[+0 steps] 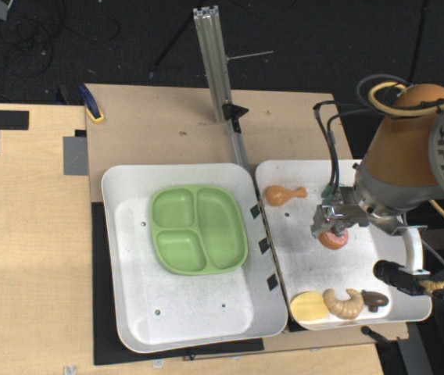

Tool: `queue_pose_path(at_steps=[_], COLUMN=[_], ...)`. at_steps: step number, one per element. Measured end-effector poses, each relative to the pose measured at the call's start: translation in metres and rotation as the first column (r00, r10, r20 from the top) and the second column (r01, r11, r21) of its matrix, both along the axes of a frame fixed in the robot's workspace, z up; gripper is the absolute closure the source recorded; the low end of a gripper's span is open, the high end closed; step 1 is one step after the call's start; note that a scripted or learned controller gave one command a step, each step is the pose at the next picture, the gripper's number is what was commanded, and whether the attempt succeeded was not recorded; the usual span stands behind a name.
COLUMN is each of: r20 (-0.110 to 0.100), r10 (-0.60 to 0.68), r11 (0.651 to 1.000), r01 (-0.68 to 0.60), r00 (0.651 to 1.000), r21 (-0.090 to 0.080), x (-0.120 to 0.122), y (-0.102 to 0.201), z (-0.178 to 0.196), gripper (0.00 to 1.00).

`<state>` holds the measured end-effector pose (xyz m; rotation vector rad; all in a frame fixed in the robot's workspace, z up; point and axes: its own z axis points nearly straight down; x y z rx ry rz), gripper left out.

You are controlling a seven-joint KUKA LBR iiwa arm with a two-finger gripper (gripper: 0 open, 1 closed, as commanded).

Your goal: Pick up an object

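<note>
**Hand down over the pink piece in the right-hand bin**

The hand [333, 223] is low inside the right bin [308, 260], sitting right on top of a small pink-red round object [335, 240], and whether its tips are spread or closed is impossible to tell from this slanted angle. So no claiming a grasp here.

To do this step well, I'd judge the hand wants to be centred squarely over the pink piece, tips straddling it on both sides and low enough to reach the bin floor before closing. A round, smooth-looking toy may squirt out sideways if it is pinched off-centre. Then a straight lift.

Where's the target? The pink piece peeks out at the hand's six o'clock, touching or nearly so, just under the metal wrist parts.

The orange drumstick-shaped toy [284, 195] lies at the hand's ten o'clock, near but apart. The yellow piece [309, 308], tan curled toy [344, 303] and brown piece [375, 299] cluster at six o'clock along the bin's near edge. The green divided plate [198, 230] sits in the left bin [128, 303].
</note>
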<state>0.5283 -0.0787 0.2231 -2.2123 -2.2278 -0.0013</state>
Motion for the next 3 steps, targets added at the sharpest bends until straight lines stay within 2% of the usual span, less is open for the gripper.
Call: queue_pose_path(at_steps=[1, 2, 3], r20=[-0.002, -0.001, -0.002], r10=[-0.001, -0.001, -0.002], r11=[1.0, 1.0, 1.0], r01=[0.001, 0.001, 0.002], r00=[1.0, 1.0, 1.0], r21=[0.0, 0.0, -0.002], x=[0.013, 0.025, 0.04], y=[0.053, 0.107, 0.157], z=[-0.011, 0.001, -0.01], gripper=[1.0, 1.0, 1.0])
